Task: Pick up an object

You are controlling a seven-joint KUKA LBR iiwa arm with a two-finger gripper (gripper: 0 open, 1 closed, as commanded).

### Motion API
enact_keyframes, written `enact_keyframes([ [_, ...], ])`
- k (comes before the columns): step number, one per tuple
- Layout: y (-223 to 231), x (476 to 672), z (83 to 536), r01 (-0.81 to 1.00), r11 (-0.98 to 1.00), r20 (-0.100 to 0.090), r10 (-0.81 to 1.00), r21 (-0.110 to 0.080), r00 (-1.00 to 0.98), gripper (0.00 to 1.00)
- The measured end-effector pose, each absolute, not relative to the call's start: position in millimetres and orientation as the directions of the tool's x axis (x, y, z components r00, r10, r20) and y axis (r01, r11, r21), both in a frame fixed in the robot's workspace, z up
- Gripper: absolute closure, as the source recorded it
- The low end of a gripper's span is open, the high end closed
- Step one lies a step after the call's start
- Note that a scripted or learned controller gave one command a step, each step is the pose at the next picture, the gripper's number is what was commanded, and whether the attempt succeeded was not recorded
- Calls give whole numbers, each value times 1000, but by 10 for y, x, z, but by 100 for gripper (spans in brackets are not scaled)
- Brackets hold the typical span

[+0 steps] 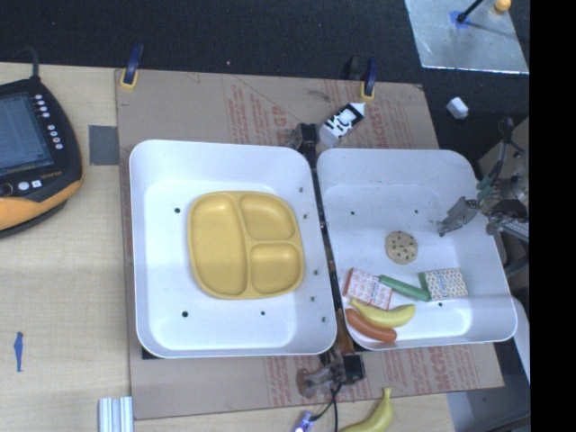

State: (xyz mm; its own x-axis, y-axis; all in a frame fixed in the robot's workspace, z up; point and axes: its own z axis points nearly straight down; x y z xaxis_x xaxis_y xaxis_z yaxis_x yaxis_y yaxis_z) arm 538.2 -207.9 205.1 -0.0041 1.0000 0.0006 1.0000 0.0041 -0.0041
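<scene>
camera view has the gripper hovering at the right edge of the right bin, jaws spread apart with nothing between them. lower down in that bin sit a cookie, a banana, a hot dog and a green marker. the left bin holds a yellow divided plate.

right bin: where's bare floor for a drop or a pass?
Free: the upper-left floor of the right bin, bordered by the top wall, the centre divider and the cookie below. Crowded: the lower strip, where the cracker packet, green marker, patterned block, banana and hot dog bunch. The tool sits at the right side.
</scene>
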Motion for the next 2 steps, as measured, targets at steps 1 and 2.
enact_keyframes([
  [1, -1557, 5559, 907, 1000, 7, 1, 1000, -7, -7, 0],
  [2, -1359, 5775, 919, 1000, 7, -1, 1000, -3, -7, 0],
])
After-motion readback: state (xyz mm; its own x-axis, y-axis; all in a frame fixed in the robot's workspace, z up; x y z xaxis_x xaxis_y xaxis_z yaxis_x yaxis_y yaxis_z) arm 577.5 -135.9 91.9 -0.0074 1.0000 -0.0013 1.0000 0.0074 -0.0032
